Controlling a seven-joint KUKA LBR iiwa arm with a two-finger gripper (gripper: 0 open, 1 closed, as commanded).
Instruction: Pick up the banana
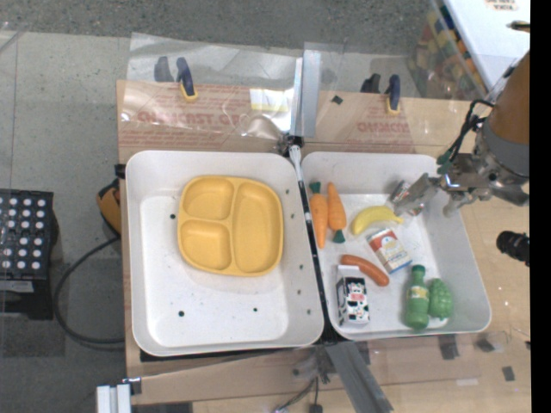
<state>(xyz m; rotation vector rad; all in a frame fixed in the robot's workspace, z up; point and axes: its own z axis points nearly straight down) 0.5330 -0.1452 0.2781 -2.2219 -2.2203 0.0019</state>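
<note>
The banana (375,218) lies in the right bin (456,261), in its upper half near the middle, its long axis running roughly left to right with a slight upward tilt toward the right end. The gripper (411,198) hangs just up and right of that right end, nearly over its tip, reaching in from the bin's right side; whether it is spread or pressed together I cannot tell, and nothing shows pinched in it. The coming move looks like a short shift left and down onto the fruit's middle. Room is tight: two carrots (325,215) stand just left, a small carton (390,250) just below, a sausage (364,269) lower still. The left bin (155,299) holds a yellow tray (231,225).
</note>
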